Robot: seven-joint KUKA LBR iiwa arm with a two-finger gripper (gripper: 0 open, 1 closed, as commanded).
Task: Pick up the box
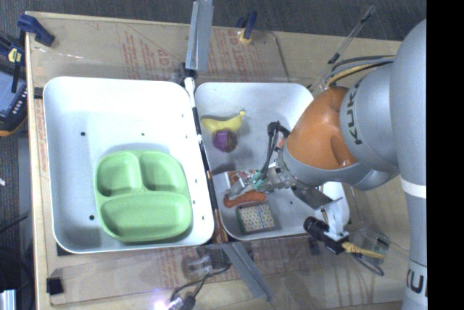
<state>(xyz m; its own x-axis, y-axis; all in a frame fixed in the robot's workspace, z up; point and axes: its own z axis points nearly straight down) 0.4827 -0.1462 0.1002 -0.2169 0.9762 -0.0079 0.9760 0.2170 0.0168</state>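
A small flat box [245, 177] with red, white and teal print lies in the right bin [290, 93], near its left wall. My gripper [268, 177] hangs low at the box's right end, and the orange band and wrist hide most of it. Whether it touches the box cannot be told. Against the box's front side lies a red-orange elongated item [243, 198].
The right bin also holds a yellow banana [222, 121], a purple round item [224, 141] and a speckled rectangular pad [256, 217] near the front wall. A green divided tray [143, 195] sits in the left bin [72, 106]. The arm covers the right bin's right side.
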